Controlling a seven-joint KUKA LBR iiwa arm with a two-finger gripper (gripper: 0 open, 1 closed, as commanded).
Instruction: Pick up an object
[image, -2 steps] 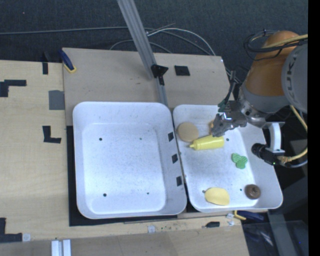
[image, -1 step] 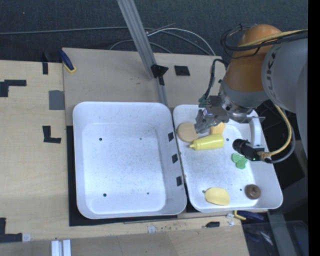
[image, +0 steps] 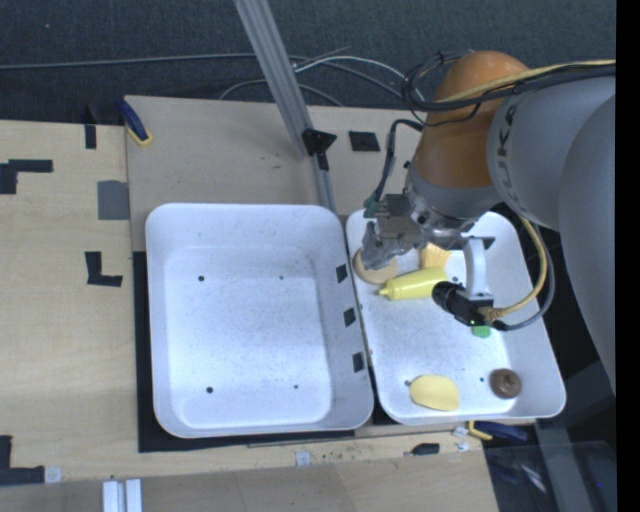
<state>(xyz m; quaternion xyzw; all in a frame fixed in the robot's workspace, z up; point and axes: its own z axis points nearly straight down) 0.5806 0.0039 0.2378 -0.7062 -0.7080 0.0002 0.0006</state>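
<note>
My gripper (image: 381, 252) hangs low over the far left part of the right bin (image: 530, 400), right above a round tan object (image: 374, 268) by the bin's left wall. A yellow bottle-shaped object (image: 412, 288) lies just to the right of the gripper, on its side. A small pale yellow block (image: 433, 256) peeks out behind it under the wrist. A yellow lemon-like object (image: 434, 392) rests near the bin's front edge, with a small brown round object (image: 506, 382) to its right. Whether anything sits between the fingers is hidden by the gripper body.
The left bin (image: 165, 300) stands beside the right one, sharing a raised rim. A grey metal pole (image: 285, 85) slants down to the bench behind the bins. Black cable and a connector (image: 462, 303) hang from the wrist over the right bin's middle.
</note>
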